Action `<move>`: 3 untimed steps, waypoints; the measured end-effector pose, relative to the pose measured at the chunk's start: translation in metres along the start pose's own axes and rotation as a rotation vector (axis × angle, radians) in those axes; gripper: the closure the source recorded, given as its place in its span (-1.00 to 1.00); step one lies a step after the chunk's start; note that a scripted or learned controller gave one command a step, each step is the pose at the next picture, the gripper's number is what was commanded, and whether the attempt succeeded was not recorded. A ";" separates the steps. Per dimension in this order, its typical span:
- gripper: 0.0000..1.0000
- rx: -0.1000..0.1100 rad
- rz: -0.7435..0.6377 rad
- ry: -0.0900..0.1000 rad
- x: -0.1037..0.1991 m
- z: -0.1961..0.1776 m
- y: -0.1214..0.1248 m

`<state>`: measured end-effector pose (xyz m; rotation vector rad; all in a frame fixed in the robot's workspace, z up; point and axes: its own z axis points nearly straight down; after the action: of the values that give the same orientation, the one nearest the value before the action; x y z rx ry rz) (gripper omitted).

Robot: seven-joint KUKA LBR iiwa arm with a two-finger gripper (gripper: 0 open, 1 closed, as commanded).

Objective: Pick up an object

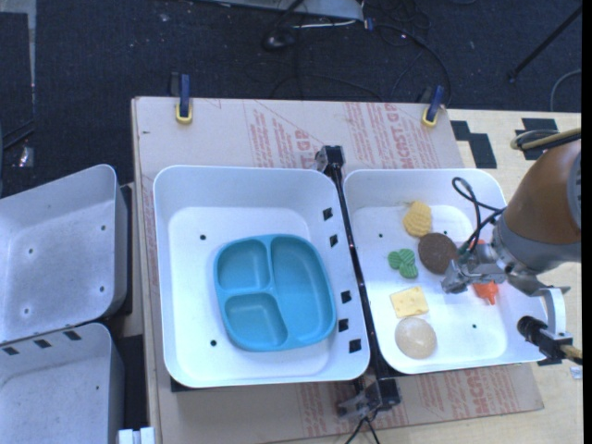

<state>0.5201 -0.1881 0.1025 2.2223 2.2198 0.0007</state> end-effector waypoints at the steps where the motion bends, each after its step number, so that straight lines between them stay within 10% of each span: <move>1: 1.00 -0.004 -0.004 -0.002 0.000 -0.062 0.005; 3: 1.00 -0.005 -0.004 -0.002 -0.002 -0.164 0.005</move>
<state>0.5251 -0.1904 0.2664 2.2139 2.2210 0.0030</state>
